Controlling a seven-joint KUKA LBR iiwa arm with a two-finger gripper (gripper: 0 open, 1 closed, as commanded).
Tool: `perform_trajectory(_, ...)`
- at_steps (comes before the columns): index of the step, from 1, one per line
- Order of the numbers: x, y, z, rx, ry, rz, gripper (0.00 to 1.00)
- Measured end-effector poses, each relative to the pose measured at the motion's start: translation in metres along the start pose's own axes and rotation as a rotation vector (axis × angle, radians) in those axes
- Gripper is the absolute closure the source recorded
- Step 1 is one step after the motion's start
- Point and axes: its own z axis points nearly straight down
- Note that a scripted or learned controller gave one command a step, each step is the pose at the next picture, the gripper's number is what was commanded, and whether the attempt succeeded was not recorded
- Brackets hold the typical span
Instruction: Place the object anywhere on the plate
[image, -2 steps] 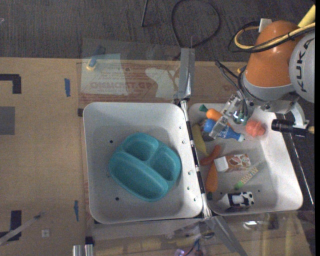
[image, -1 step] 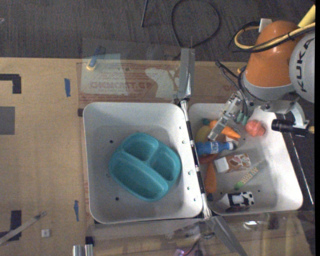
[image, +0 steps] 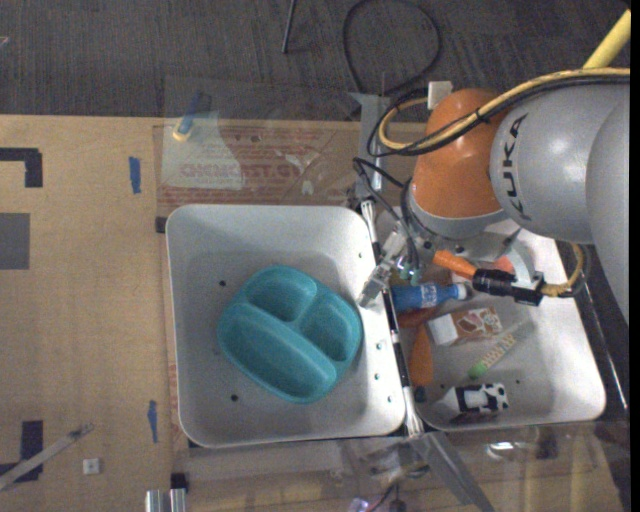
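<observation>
Teal plate (image: 290, 332), rounded, split into three compartments, sat tilted in the middle of the left bin (image: 190, 300), apart from all its walls. Which loose item was the target: could not tell.

Right bin (image: 570, 380), near to far:
- black-and-white toy cow (image: 483, 398) at the near wall
- orange carrot-like piece (image: 422, 358) along the dividing wall
- printed packet (image: 470, 324) mid-bin, with a pale striped item beside it, too blurred to name
- blue bottle (image: 425, 296) with a white label, lying on its side, cap end pointing right
- orange stick (image: 455, 264) just beyond the bottle, partly under the wrist

All loose items lay in the right bin, separated from the plate by the two bin walls.

Gripper (image: 380, 280) hung over the dividing walls, just left of the bottle's base. Open or closed: could not tell, the tip was a blurred metallic smear.

Arm (image: 560, 160), with its orange band (image: 455, 160), covered the far right corner of the right bin and was cut off at the right edge.

Beyond the bins, a clear sheet (image: 240, 160) lay on the brown bench, its print unreadable. A black cable loop (image: 390, 40) lay on the floor farther back.
</observation>
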Motion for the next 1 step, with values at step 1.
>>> perform_trajectory(1, -0.0074, -0.0015, -0.0164, -0.006, -0.019, 0.01, 1.0)
